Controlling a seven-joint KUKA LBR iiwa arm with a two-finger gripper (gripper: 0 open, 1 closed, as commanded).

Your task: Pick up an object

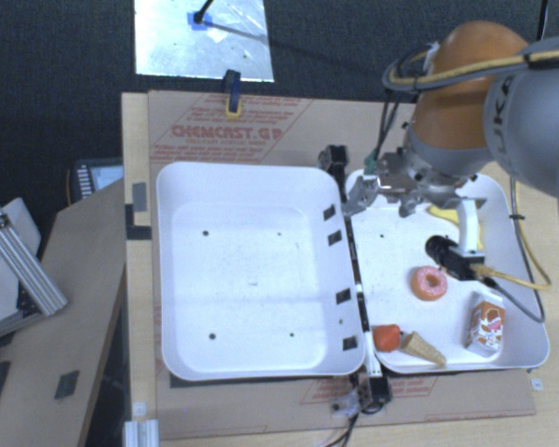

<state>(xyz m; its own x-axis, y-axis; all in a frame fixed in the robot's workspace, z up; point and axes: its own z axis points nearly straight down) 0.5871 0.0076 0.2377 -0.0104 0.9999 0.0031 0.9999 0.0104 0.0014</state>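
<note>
My claw (388,192) hangs over the right bin (531,343); I cannot tell its spread. The donut (429,283) looks light, soft; I'd pinch across its ring.

Setting: a robotics laboratory test cell.
Landmark: two shallow white bins (252,277) side by side on a brown board printed "CHEMCAST".
Arm (503,91): grey industrial arm with orange band, reaching over the right-hand bin, trailing cables.
Behind the bins: dark carpet-like floor and a taped-down reflective sheet (203,24).
Left of the bins: aluminium framing rail (19,259).
Inside the right-hand bin: toy food props (429,283).
</note>
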